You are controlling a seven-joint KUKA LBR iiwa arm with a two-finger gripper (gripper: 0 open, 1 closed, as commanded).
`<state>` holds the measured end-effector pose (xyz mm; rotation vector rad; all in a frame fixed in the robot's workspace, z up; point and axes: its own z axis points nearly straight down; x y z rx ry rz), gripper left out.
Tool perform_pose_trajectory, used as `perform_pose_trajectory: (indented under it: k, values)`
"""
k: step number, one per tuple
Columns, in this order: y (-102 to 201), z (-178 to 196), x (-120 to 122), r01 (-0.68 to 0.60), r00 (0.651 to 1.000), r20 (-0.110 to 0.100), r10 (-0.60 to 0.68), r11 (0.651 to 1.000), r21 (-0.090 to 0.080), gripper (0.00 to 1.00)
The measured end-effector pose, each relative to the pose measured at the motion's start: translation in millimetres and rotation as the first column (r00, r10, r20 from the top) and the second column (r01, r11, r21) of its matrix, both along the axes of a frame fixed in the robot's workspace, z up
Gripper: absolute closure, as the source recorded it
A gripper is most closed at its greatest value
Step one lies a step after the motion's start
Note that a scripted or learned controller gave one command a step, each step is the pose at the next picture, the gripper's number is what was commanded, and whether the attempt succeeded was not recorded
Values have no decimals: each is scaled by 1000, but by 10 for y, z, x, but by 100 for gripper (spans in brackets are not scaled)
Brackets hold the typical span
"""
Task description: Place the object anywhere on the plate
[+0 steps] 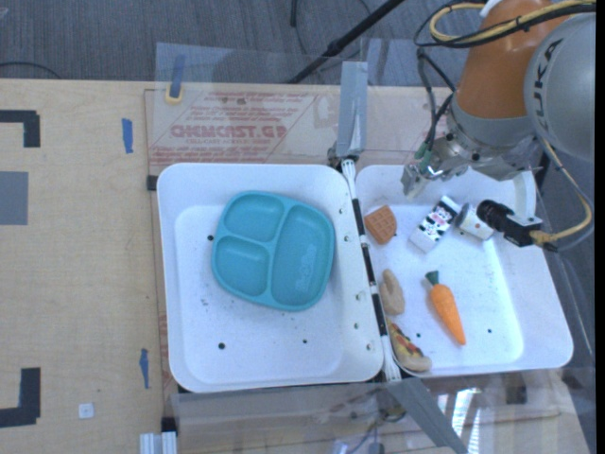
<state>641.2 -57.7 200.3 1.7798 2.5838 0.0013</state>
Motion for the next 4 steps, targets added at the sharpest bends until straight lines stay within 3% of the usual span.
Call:
perform_pose_trajectory:
  k: [1, 2, 3, 4]
  values:
    - [-774, 677, -555, -54, 999, 0, 54, 999, -1, 100]
    - [268, 412, 145, -174, 985, 2, 174, 985, 1, 100]
    - [-127, 960, 174, -705, 710, 3, 705, 710, -5, 100]
    - [-825, 1081, -25, -645, 764, 2, 645, 764, -6, 100]
